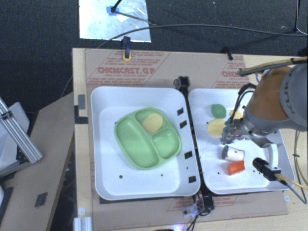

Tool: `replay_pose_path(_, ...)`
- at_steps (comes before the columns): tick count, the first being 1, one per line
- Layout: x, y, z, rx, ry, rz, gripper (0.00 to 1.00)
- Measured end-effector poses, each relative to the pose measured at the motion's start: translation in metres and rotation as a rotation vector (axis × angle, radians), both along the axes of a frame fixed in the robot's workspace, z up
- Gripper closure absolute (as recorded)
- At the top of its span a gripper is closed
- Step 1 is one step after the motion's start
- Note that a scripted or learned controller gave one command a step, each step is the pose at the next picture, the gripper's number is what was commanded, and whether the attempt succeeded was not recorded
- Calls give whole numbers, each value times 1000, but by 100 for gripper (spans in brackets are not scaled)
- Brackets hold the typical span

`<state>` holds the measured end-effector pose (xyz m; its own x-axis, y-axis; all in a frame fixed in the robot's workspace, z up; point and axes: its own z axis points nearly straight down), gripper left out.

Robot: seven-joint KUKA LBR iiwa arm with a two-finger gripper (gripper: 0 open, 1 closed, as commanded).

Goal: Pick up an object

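Note:
In the right bin (207,179) my gripper (228,137) hangs low, left of the bin's middle. A pale yellow piece (216,127) lies just to its left, nearly touching it. Directly below the gripper sits a small white cylinder (235,153) on its side, and under that an orange-red block (235,167). A green round piece (218,110) rests toward the bin's back. Another bit of yellow (236,113) peeks out beside the wrist. I see nothing lifted off the bin floor.
The left bin (108,177) holds a green divided plate (139,150) with a yellow lump (153,123) in its upper compartment. A black clipped divider (190,138) runs between the bins. The arm (276,100) covers the right bin's far right side.

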<state>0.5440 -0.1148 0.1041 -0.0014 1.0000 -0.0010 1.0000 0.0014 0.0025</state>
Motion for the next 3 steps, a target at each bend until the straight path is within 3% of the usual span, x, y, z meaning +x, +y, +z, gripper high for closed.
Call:
replay_pose_path(2, -4, -11, 104, 0, -4, 2, 100)
replay_pose_path(3, -3, -11, 132, 0, -3, 3, 100)
